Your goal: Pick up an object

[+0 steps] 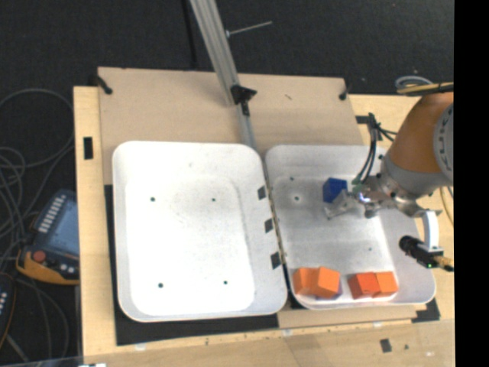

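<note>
White plastic bins sit side by side on your bench: the left bin (pixel 191 228) fills the frame's centre-left, the right bin (pixel 344 243) the centre-right. In the right bin you have a blue block (pixel 334 189) near its upper middle and two orange blocks, one (pixel 316 281) and the other (pixel 373 284), along its lower edge. Your gripper (pixel 348 205) hangs just right of and below the blue block; how far it is open, you cannot tell from this angle.
</note>
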You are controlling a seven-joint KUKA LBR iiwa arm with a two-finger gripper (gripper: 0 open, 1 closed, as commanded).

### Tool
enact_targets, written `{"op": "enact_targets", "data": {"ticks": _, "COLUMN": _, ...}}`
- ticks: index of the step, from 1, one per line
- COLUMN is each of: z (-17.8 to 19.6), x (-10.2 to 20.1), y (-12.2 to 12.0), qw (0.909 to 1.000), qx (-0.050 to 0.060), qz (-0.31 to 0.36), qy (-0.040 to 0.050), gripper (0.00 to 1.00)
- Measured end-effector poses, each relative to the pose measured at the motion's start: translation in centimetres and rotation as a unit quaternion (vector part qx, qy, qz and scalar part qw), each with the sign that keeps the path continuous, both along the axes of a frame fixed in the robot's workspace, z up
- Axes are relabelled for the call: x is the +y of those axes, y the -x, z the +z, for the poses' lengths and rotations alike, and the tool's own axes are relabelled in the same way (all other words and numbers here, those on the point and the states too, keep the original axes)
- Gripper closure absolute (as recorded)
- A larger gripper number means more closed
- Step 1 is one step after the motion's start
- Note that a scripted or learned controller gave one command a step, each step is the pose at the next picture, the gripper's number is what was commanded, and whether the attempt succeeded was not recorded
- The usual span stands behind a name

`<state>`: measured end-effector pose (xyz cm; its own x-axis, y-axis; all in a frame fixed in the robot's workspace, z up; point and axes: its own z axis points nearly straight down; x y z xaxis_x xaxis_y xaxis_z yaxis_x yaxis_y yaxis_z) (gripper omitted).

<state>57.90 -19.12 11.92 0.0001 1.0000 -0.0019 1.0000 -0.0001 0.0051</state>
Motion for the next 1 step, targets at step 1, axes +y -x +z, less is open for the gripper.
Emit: {"op": "enact_targets", "data": {"ticks": 1, "z": 7.21, "x": -2.17, "y": 0.72, "qw": 1.0000, "qx": -0.002, "qz": 0.000, "qy": 0.0016, "gripper": 0.00}}
